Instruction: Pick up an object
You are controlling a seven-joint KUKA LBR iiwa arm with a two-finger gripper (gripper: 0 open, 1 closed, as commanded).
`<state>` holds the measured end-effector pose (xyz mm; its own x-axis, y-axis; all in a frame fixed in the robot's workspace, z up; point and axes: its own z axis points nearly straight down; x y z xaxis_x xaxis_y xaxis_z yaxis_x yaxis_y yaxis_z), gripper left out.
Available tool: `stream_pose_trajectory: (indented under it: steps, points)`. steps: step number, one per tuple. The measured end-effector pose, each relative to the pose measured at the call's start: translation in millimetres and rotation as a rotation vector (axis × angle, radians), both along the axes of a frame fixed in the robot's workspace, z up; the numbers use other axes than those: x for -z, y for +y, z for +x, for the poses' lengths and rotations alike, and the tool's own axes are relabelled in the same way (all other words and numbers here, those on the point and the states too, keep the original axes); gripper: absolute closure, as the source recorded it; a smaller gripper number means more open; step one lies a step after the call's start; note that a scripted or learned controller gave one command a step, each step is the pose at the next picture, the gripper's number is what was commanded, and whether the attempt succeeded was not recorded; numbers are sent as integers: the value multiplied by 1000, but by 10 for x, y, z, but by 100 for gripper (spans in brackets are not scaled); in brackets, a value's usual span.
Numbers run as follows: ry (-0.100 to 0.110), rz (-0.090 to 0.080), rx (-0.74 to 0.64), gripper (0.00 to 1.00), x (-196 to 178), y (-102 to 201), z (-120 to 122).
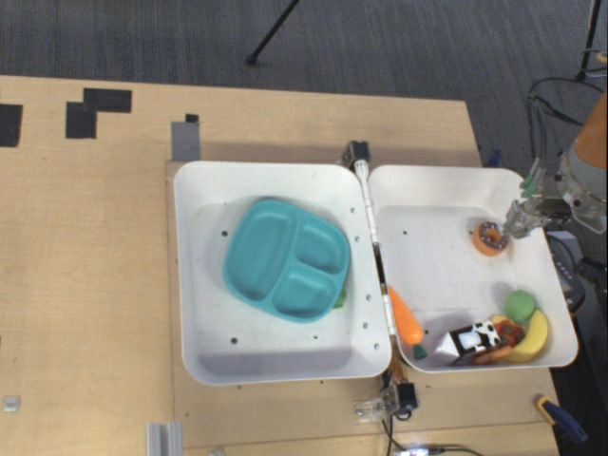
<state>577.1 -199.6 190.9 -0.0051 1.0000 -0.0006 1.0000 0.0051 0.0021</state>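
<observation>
On the wooden worktop (95, 255), the hand (521, 218) hangs beside a small orange object (490, 237); its opening I cannot tell, and it may slip past.

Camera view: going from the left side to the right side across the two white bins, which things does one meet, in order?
Teal divided plate in the left bin → carrot → black and white item → small orange round thing → gripper, over the right bin.
</observation>
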Motion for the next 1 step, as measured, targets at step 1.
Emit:
stream_pose_trajectory:
  steps: [1]
  points:
    - [-2,-1,-59,0,1040,-55,-651]
